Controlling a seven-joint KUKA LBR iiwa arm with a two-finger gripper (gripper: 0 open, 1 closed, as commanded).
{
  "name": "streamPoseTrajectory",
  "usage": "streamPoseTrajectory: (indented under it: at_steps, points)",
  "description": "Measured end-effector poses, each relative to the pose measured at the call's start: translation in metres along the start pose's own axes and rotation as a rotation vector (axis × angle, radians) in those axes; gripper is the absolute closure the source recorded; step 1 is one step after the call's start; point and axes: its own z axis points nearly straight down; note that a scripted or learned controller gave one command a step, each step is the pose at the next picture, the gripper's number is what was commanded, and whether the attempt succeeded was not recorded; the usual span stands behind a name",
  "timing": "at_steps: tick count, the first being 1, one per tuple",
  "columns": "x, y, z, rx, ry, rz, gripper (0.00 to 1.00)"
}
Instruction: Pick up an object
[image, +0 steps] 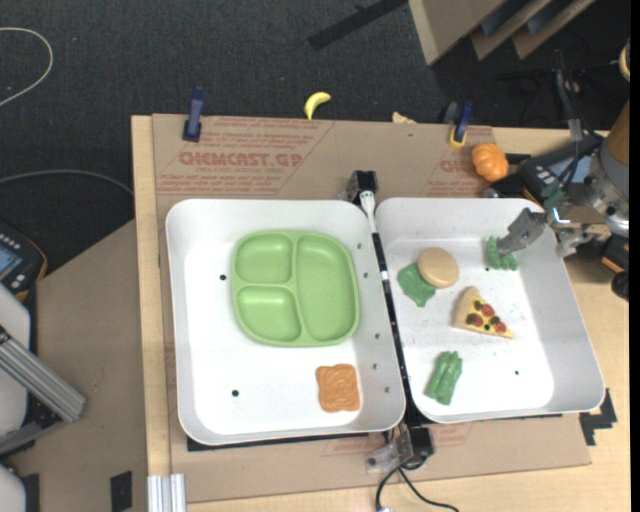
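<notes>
While tool (517, 237) nears green piece (501, 254), pizza slice (481, 314) nearby

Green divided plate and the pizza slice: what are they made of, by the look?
Green divided plate: looks like moulded plastic, smooth matte finish, uniform colour with soft rounded compartment edges. Pizza slice: likely a plastic or rubber toy, painted-looking toppings and a thick even crust; too small to tell hard from soft.

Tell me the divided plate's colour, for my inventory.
Light green divided plate, seen in the camera view.
</notes>
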Motion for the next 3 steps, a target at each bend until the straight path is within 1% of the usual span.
streamPoseTrajectory:
  at_steps: [1, 2, 3]
  points:
    - [0.050, -0.031, 0.125, 0.016, 0.006, -0.003, 0.00]
    - [0.051, 0.032, 0.187, -0.008, -0.002, -0.003, 0.00]
    - [0.037, 0.028, 0.184, -0.004, 0.000, 0.001, 0.00]
